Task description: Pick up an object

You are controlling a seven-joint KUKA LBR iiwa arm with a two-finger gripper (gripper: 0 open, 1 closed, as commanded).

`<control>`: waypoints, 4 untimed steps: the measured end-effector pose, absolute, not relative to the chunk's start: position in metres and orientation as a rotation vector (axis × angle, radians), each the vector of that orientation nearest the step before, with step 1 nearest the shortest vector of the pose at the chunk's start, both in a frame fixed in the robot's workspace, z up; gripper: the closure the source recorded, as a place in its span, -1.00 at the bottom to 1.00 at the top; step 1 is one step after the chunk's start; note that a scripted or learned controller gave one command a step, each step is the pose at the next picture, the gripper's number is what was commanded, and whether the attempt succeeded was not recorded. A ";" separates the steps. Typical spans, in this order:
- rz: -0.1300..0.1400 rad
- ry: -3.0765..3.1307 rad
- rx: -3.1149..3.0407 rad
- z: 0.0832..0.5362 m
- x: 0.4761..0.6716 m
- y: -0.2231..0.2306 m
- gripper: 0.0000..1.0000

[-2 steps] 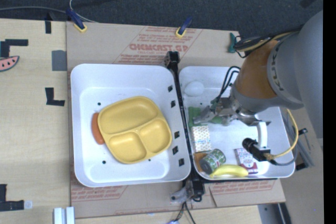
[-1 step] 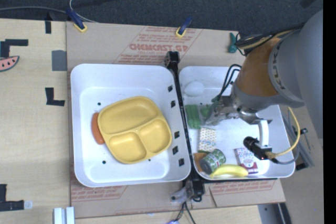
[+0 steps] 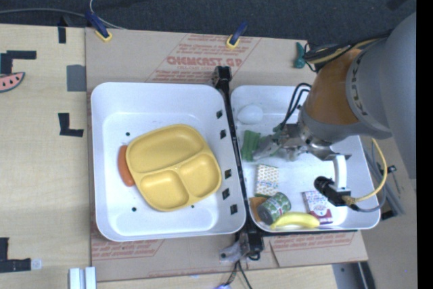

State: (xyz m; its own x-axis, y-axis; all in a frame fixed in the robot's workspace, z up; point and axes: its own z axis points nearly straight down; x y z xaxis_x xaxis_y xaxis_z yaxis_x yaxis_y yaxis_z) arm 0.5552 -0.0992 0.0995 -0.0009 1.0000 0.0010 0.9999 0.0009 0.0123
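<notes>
Camera view: two-finger gripper low in right white bin, centre-right of frame, tips beside flat green soft-looking piece. Could not tell jaw state. Green piece lay at bin's left wall, long axis running roughly up-frame, slightly tilted. Judged light, thin, pliable; best taken across narrow width near middle. Nearby: white round object above it, patterned packet below, green can, yellow banana at lower edge. Yellow divided plastic plate in left bin.

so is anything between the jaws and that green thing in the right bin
Nothing visible does. The gripper sits right beside the green object in the right bin, with only bare white floor around them. The patterned packet lies below, out of the path.
</notes>
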 end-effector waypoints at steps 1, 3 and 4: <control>0.004 2.220 2.216 0.086 0.628 -0.101 -1.00; -0.001 2.220 2.216 0.096 0.628 -0.101 -1.00; 0.002 2.221 2.213 0.107 0.628 -0.101 1.00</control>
State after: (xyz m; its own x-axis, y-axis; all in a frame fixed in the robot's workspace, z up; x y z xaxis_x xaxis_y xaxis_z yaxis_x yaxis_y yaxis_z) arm 0.6283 -0.1008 0.1067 -0.0036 1.0000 -0.0033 1.0000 0.0036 0.0050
